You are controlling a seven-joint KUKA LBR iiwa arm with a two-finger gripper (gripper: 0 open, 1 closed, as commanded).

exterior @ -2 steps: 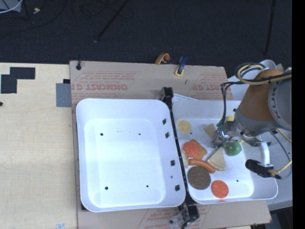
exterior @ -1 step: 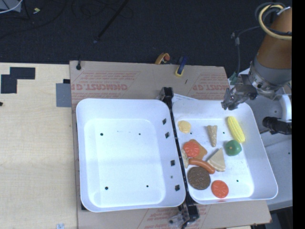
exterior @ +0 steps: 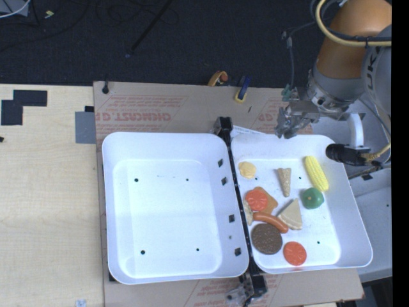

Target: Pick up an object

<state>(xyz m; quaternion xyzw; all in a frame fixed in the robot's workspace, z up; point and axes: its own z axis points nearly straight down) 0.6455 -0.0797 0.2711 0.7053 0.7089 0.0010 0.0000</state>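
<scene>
1. Nearest the camera lies the red round slice (exterior: 294,252), far below the pincer (exterior: 291,124) in the right bin (exterior: 358,235); beside it is the brown disc (exterior: 266,238).
2. I cannot tell if the pincer is spread or pressed together; it hangs over the upper rim of the right bin and carries nothing visible.
3. Closest under it are the cone-shaped piece (exterior: 284,180) and the corn cob (exterior: 316,173), each standing apart from its neighbours, so I judge them the easiest targets.
4. Avoid the crowded group of tomato (exterior: 257,199), sausage (exterior: 271,222) and sandwich wedge (exterior: 291,214); they touch each other.
5. Descend straight and centre over the object before closing.
</scene>
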